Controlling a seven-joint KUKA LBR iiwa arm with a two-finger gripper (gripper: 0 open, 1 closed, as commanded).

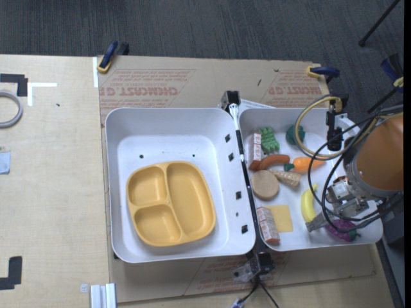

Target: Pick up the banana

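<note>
Gripper (319, 222) at curved yellow banana's (308, 205) 5 o'clock, finger state unclear; risks grabbing purple toy (343, 231).

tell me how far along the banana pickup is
Done: the arm has reached over the right bin, and its end effector sits beside the banana. In hand: nothing visibly; the banana lies on the bin floor. Left: grasping and lifting it.

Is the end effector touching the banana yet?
Cannot tell. In the camera view the end effector sits right against the banana in the right bin, but cables and wrist hide the meeting point.
</note>
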